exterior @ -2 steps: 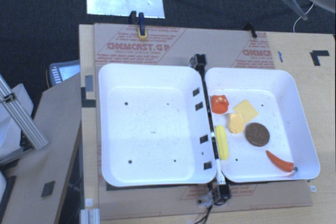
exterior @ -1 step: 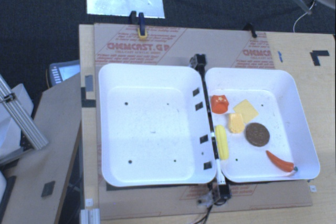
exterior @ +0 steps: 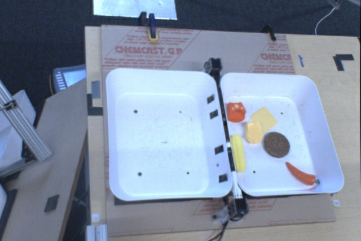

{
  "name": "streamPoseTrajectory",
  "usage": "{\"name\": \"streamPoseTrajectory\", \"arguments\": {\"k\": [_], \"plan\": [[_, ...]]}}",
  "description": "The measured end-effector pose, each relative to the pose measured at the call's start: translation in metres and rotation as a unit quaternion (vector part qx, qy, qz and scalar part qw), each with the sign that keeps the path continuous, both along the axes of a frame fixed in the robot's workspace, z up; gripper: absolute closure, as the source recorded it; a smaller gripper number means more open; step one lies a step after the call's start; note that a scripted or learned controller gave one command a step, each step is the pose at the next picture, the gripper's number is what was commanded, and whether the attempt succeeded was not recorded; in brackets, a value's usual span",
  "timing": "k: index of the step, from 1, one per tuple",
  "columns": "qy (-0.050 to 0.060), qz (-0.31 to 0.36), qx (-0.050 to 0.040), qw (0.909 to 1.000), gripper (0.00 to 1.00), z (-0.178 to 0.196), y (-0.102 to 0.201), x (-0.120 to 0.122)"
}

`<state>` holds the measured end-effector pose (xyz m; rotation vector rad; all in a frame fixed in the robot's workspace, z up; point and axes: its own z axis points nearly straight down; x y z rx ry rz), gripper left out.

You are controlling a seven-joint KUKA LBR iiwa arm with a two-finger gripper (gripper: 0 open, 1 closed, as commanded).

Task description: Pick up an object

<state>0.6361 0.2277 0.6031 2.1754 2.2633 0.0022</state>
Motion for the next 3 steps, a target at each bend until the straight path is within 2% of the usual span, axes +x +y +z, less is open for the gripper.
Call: {"name": "streamPoseTrajectory", "arguments": {"k": [3], "plan": [[-0.006, 0.007, 0.0012, 1.0, 1.0, 0.03, 0.003, 0.002]]}}
